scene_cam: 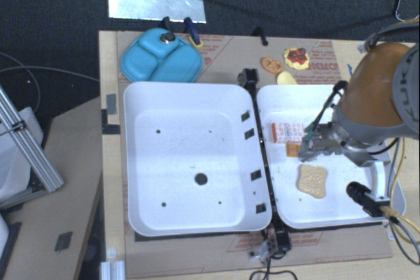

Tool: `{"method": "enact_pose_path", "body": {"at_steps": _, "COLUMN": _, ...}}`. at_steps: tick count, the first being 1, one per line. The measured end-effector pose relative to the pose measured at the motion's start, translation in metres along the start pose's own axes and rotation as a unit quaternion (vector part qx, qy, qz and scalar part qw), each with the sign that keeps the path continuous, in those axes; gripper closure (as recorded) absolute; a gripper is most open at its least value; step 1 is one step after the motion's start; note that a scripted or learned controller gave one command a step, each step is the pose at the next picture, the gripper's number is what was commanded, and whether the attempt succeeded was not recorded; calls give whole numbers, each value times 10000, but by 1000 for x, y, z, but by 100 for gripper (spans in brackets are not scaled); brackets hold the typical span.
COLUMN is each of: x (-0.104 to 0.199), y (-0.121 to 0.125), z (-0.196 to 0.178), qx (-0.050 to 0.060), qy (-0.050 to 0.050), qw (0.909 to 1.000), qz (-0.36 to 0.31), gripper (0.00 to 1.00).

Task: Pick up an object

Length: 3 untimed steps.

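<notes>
I am watching the pincer (307,153) hovering low in the right bin (341,220), just above a small orange block (293,149) beside a red-and-white packet (287,132); I cannot tell how wide it is standing. A tan bread-shaped piece (312,181) is lying nearby. I am worrying it closes between objects, nudging them apart and lifting nothing.

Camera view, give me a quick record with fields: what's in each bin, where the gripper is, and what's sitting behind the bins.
left bin: small dark round object
right bin: red-and-white packet, small orange piece, tan bread-shaped piece
gripper: low in the right bin, beside the orange piece, above the bread-shaped piece
grasp: cannot be told
behind bins: blue divided tray, three small toy foods
</notes>
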<state>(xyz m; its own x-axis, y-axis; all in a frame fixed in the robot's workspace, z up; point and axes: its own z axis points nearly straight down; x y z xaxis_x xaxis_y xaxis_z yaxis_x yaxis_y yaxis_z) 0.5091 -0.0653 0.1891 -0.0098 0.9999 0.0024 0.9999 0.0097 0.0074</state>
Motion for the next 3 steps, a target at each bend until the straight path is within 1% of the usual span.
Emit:
{"method": "enact_pose_path", "body": {"at_steps": 1, "x": 76, "y": -19, "z": 5, "qx": 34, "qy": 5, "qw": 10000, "qz": -8, "gripper": 100}}
{"method": "enact_pose_path", "body": {"at_steps": 2, "x": 145, "y": -21, "z": 2, "qx": 31, "qy": 2, "qw": 10000, "qz": -7, "gripper": 100}}
{"method": "enact_pose_path", "body": {"at_steps": 3, "x": 141, "y": -18, "z": -170, "qx": -66, "qy": 11, "qw": 10000, "qz": 19, "gripper": 100}}
